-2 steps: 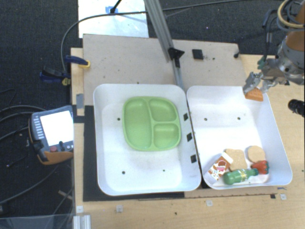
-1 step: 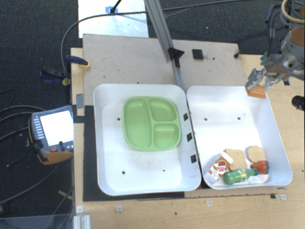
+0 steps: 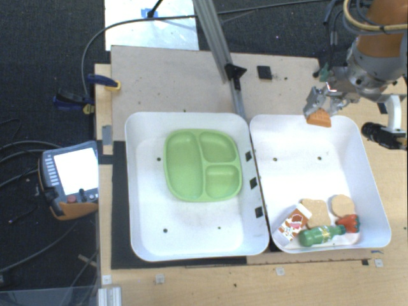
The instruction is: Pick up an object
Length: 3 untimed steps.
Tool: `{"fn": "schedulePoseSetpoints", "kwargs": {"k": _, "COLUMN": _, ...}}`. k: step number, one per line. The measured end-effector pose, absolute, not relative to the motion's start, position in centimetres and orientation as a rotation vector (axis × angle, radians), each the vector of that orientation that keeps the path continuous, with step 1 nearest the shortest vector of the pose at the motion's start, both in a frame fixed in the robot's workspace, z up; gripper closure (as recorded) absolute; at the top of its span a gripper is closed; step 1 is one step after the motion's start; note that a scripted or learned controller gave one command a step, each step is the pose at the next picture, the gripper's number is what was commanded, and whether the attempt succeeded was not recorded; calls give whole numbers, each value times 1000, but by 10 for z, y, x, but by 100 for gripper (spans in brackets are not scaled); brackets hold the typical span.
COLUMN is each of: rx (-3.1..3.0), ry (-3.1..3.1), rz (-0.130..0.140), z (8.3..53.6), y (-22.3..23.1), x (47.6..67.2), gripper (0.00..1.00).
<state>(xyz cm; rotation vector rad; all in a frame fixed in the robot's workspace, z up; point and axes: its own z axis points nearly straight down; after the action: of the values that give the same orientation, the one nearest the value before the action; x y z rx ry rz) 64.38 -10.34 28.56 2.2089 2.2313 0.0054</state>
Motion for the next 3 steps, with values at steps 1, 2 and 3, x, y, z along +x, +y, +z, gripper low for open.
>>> {"fn": "schedulePoseSetpoints", "kwargs": {"k": 1, "rx": 2210, "ry": 2232, "rz": 4, "z": 285, "y": -55, "x": 647, "gripper": 100}}
{"fn": "schedulePoseSetpoints", "kwargs": {"k": 2, "rx": 2211, "ry": 2232, "rz": 2, "z": 264, "y": -5, "x": 649, "gripper": 100}}
{"fn": "schedulePoseSetpoints", "kwargs": {"k": 3, "rx": 2210, "ry": 2234, "rz": 3, "z": 249, "y": 57, "x": 650, "gripper": 100}}
